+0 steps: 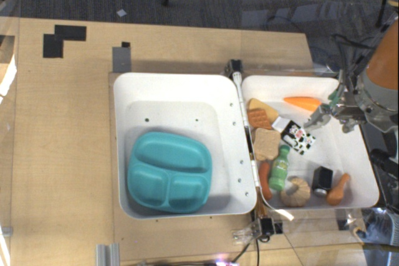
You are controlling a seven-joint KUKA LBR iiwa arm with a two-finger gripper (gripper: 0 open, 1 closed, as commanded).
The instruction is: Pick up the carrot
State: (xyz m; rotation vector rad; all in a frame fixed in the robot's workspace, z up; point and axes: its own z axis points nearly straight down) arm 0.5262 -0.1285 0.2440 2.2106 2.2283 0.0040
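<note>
The carrot (pixel 302 103) is an orange tapered piece lying flat near the back wall of the right bin (pixel 368 152), its tip pointing left. My gripper (pixel 331 121) hangs just right of and slightly in front of the carrot's thick end, above the bin floor. Its two fingers are spread, one fingertip (pixel 315 119) close to the carrot and the other farther right. It is open with nothing between the fingers.
The right bin also holds a black-and-white patterned box (pixel 297 136), a bread slice (pixel 267 145), a waffle-like piece (pixel 262 114), a green bottle (pixel 279 168), a black box (pixel 322 180) and a small orange piece (pixel 338 189). A teal divided plate (pixel 168 171) lies in the left bin (pixel 174 87).
</note>
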